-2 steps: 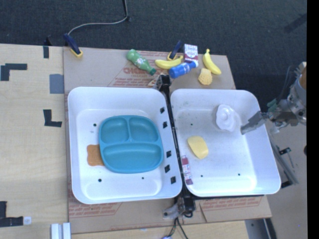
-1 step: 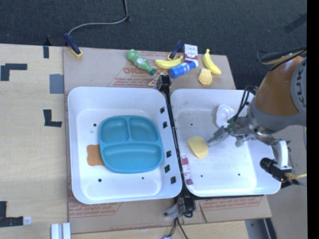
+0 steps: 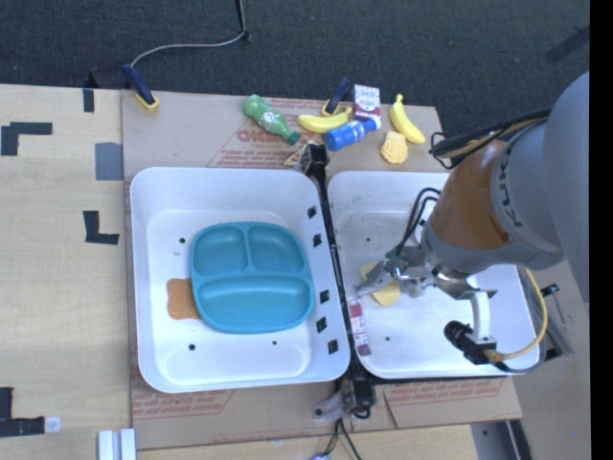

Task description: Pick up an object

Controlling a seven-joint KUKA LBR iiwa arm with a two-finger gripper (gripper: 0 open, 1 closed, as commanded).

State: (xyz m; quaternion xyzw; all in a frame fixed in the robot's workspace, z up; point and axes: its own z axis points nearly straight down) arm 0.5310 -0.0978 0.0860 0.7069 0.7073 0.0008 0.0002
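Dark carpet lies behind the cardboard-covered bench, where we see the left bin [image 3: 153, 209] holding a blue divided plate [image 3: 252, 277] with an orange piece [image 3: 178, 299] tucked at its left side. In the right bin [image 3: 383, 357] our gripper [image 3: 391, 274] hangs low over a small yellow object [image 3: 387, 295], seemingly touching it; its opening we cannot tell. We judge the object could skid toward the divider if approached off-centre.

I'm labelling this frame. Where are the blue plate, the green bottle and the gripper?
blue plate [image 3: 252, 278]: camera view, centre of the tray.
green bottle [image 3: 270, 120]: camera view, middle of its body.
gripper [image 3: 391, 274]: camera view, between its fingertips.
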